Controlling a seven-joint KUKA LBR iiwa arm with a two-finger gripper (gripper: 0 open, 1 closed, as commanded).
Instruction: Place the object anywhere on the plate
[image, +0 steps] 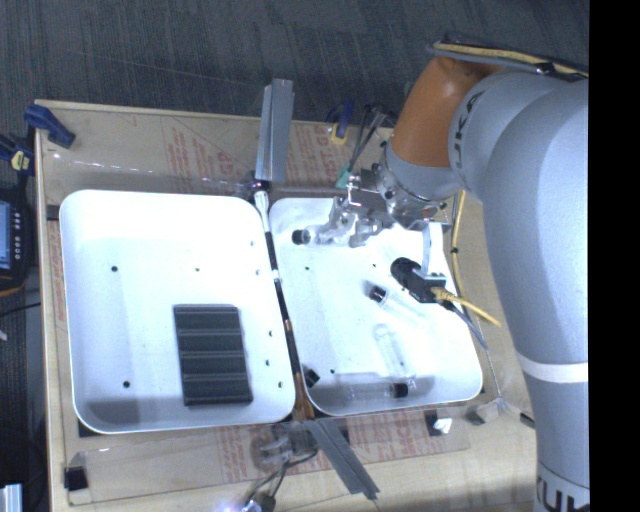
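Trouble could start with the pick itself. The claw (322, 233) hangs low at the back left corner of the right bin (335, 320), close to the wall between the two bins. How far open the claw is cannot be told, and nothing can be seen held in it.

The thing to move is most likely one of the small see-through pieces in that same bin. A clear tube (388, 345) lies near the middle. A longer clear piece (365, 381) lies along the front wall. A small dark-tipped piece (377, 294) lies a bit further back. All three are apart from the claw. The plate (212, 355), dark and ribbed, lies flat in the left bin (130, 250), toward its front.

The clear pieces are hard to see on the white floor, so the claw could grab only air. They look smooth and round, so one could roll away or slip out. The long piece sits tight by the wall, and the claw could bump the wall there. A weak hold could drop the piece before it gets to the plate.
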